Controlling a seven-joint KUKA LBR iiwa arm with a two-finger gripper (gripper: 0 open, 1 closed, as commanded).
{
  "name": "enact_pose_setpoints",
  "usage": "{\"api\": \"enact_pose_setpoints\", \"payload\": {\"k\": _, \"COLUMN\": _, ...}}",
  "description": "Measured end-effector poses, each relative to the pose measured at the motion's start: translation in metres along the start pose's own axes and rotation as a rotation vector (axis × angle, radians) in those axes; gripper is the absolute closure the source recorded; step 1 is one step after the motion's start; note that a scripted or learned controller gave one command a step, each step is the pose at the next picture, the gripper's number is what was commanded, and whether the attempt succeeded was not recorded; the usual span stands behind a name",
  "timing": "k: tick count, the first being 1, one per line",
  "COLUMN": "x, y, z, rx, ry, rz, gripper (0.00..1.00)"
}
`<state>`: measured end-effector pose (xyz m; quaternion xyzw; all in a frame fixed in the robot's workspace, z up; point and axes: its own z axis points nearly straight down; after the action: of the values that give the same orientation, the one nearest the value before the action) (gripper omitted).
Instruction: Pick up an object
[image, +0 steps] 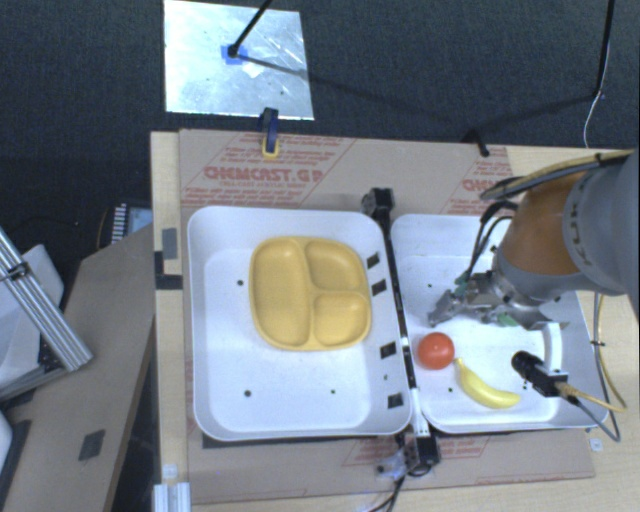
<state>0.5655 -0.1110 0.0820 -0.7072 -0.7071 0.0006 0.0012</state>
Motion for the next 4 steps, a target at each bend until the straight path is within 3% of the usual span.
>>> {"api": "enact_pose_setpoints", "payload": {"k": 1, "x": -0.001, "y": 0.001, "z": -0.013, "rx": -0.005, "ry": -0.002, "rz": 0.002, "gripper": 1.00}}
{"api": "enact_pose_setpoints", "payload": {"k": 4, "x": -0.002, "y": 0.017, "z": -0.186, "rx": -0.010, "ry": -0.002, "rz": -0.005, "gripper": 1.00}}
